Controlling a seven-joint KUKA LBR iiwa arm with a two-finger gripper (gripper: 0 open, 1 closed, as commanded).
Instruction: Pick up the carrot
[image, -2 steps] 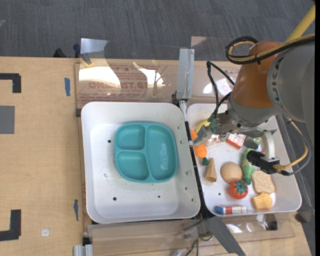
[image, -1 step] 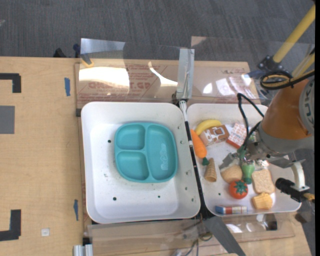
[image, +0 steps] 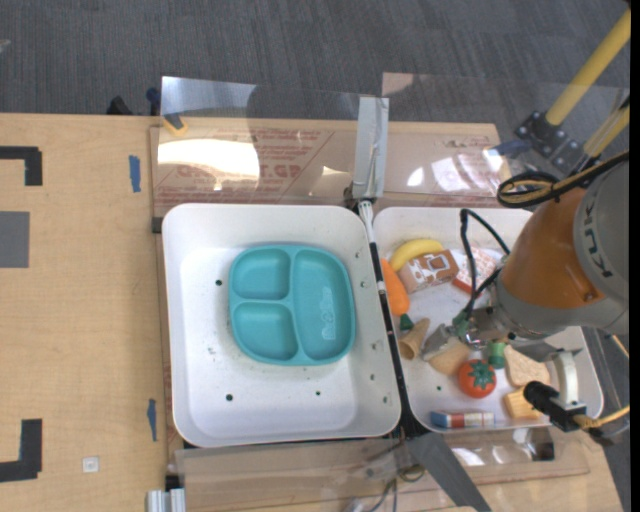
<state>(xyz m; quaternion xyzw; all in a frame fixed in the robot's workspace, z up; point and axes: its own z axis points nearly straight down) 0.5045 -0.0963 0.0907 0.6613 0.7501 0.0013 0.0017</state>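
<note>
The carrot (image: 395, 291) is a short orange piece with a green end. It lies against the left wall of the right bin (image: 585, 395), just below the banana (image: 415, 250). My gripper (image: 462, 335) hangs low over the middle of that bin, to the right of the carrot and a little nearer the camera. It is apart from the carrot, above a waffle cone (image: 412, 336) and a tomato (image: 477, 378). The orange wrist band (image: 545, 265) hides the bin's right part.
The left bin (image: 190, 300) holds a teal divided plate (image: 293, 304). The right bin is crowded: a brown box (image: 432, 270), a pale wedge (image: 448, 360), yellow cheese pieces (image: 520, 403) and a marker (image: 462, 420) at the front. A black cable (image: 470, 240) loops over the back.
</note>
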